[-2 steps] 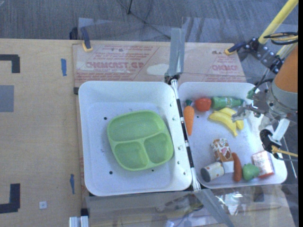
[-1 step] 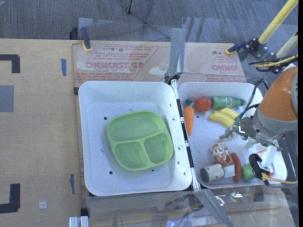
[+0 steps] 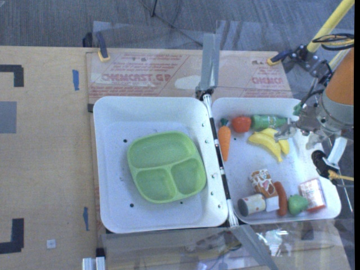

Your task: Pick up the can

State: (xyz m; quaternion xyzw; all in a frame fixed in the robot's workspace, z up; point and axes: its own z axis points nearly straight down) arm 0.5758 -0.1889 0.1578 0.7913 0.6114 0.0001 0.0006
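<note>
A grey carpeted floor (image 3: 56,10) runs across the top, with dark cables (image 3: 160,4) trailing over it. Below lies a light wooden bench top (image 3: 45,151) marked with black corner brackets (image 3: 14,75), a grey square (image 3: 7,117) and bits of blue tape (image 3: 75,79). A printed cardboard sheet (image 3: 140,75) is held by an orange clamp (image 3: 102,48).

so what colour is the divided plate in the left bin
Light green, all over. The divided plate shows plainly in the camera view.
</note>
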